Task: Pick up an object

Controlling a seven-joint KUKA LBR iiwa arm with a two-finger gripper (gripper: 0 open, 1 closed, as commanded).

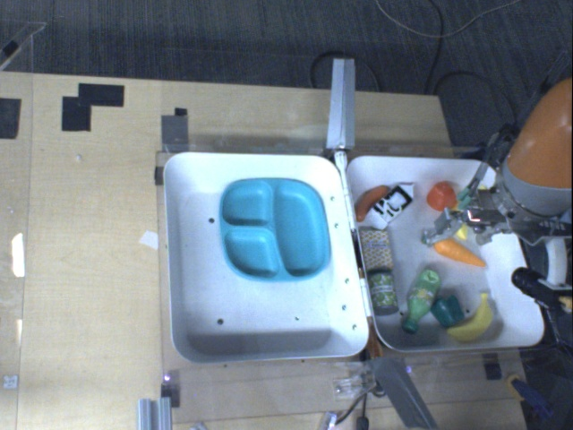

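The pale wooden bench (89, 267) carries two shallow white plastic bins side by side, split by a grey metal rail. The left bin (192, 312) holds one thing: a blue plastic tray with three compartments (273, 227), sitting a little toward the bin's far edge.

The right bin (515, 325) is the crowded one. I count one of each. A brown rounded piece with a white card marked in black (383, 202) lies at its far left corner. A patterned tin can (380, 276) lies lengthwise along its left edge. A green plastic bottle (419, 298) lies tilted near the near edge, with a small teal block (448, 310) touching its right side and a yellow toy banana (474, 321) curled just beyond that, toward the near right corner. A red tomato-like ball (441, 194) sits near the far edge, and an orange toy carrot (459, 253) lies in the middle of the bin.

The grey arm with its orange dome (544, 146) reaches in from the right, over the bin's right edge, wrist bent down and leftward. The metal two-finger gripper (450, 227) hangs low between the red ball and the carrot, just above the carrot's far side. I can't make out how it is set or whether it has anything.
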